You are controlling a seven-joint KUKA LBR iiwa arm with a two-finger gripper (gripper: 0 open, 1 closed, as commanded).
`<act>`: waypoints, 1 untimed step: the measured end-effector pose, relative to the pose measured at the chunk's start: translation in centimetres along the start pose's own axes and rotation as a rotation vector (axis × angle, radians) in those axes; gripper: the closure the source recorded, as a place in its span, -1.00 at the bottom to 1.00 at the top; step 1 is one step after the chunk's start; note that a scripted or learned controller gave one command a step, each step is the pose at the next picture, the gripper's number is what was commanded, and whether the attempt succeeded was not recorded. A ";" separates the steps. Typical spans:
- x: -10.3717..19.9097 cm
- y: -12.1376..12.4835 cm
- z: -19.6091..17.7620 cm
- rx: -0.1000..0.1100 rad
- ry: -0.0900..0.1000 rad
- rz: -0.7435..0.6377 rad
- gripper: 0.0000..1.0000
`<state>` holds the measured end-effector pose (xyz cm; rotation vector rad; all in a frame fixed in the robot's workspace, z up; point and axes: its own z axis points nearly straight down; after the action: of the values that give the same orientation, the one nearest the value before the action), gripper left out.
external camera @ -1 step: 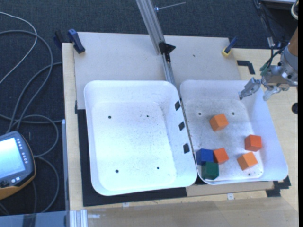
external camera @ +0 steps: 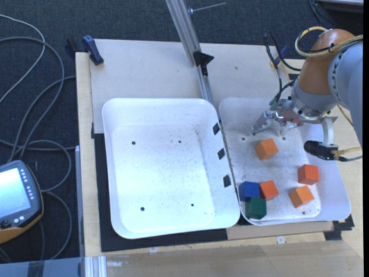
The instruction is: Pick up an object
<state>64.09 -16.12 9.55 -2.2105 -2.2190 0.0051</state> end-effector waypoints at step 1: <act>2.3 -6.6 -0.3 -0.002 -0.001 0.005 -1.00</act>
<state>57.53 -13.88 9.93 -2.2166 -2.2151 0.0040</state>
